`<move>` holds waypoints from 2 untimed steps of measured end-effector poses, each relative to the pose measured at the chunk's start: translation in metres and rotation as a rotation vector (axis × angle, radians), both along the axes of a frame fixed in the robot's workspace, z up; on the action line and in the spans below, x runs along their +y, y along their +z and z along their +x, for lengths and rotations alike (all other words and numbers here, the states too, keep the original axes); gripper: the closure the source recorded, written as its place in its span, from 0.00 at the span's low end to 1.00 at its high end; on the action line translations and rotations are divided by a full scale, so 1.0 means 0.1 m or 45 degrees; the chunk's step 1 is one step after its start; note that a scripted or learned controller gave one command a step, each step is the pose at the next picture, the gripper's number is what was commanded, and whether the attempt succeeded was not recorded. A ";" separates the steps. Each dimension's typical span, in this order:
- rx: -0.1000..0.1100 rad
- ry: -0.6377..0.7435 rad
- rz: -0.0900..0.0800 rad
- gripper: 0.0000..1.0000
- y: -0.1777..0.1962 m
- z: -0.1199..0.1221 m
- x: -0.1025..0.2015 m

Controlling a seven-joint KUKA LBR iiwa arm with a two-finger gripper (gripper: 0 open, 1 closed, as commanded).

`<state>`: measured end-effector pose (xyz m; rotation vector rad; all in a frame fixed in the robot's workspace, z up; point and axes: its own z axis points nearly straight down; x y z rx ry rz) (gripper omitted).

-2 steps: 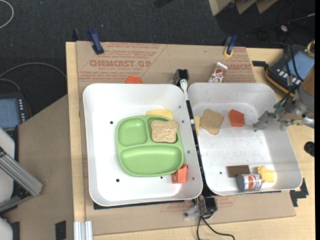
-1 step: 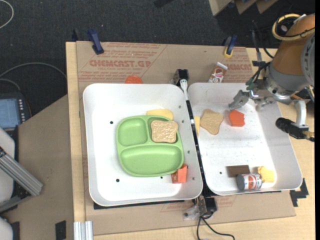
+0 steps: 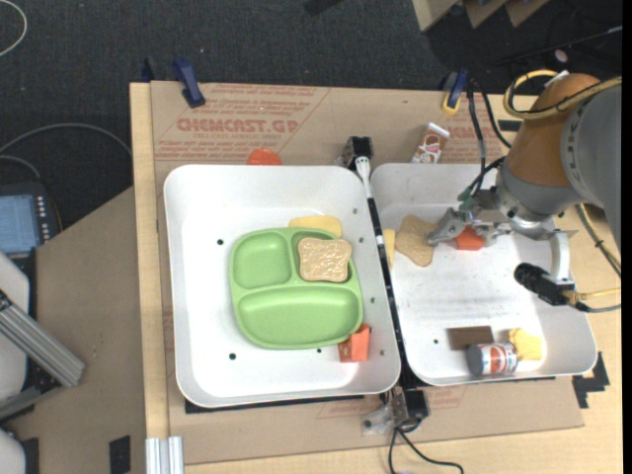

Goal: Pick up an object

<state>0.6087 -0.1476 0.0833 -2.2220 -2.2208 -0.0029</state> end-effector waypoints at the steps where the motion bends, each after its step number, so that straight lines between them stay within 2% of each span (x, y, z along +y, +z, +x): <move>1: -0.006 0.002 -0.004 1.00 0.14 0.01 -0.01; 2: -0.011 0.014 0.003 1.00 1.08 -0.23 1.00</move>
